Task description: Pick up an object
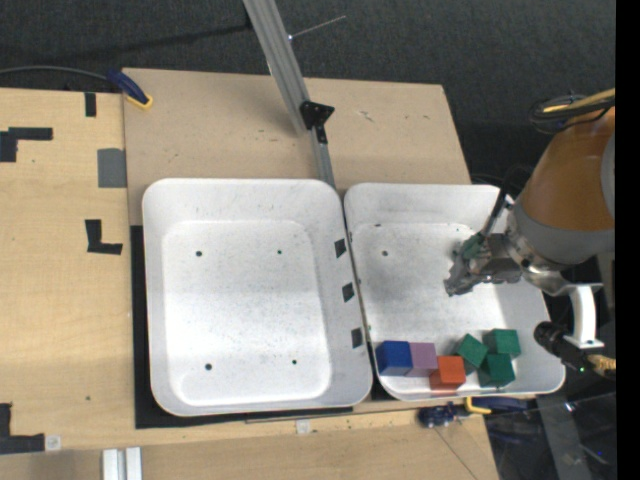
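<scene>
Several small blocks lie along the front edge of the right bin (420, 208): a blue cube (394, 356), a purple block (423, 357), an orange cube (450, 370), and green blocks (492, 354) clustered at the front right. My gripper (462, 273) hangs over the bin's right middle, above and behind the blocks, pointing left and down. Nothing shows between its fingers. The orange-banded arm (570, 188) comes in from the right.
The left bin (160, 268) sits beside the right one. A metal rail (285, 58) runs diagonally from the top toward the gap between the bins. Black clips (347, 290) line the shared bin edge. Wooden bench surface surrounds both.
</scene>
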`<state>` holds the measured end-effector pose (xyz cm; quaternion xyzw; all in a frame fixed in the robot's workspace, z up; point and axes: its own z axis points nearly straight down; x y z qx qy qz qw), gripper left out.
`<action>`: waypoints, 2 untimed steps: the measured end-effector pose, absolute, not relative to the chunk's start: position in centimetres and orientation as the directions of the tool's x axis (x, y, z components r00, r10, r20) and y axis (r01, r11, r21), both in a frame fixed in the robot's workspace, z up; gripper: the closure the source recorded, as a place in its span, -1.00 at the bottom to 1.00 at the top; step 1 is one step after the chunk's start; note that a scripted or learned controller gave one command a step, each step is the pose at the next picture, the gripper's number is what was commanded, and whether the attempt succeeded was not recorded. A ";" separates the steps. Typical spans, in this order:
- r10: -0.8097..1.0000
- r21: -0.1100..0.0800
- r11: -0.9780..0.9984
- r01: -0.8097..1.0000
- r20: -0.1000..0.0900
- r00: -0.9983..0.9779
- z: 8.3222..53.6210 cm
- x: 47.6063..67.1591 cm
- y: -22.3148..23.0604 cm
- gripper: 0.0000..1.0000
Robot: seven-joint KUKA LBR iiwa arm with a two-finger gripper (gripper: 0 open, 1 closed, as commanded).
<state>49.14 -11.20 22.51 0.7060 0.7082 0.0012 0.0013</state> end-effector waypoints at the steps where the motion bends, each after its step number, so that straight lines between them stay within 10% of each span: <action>1: 1.000 0.005 0.003 1.000 -0.001 -0.003 27.8 49.3 -11.2 1.00; 2: 1.000 -0.001 0.005 1.000 0.000 -0.005 27.6 49.9 -6.7 1.00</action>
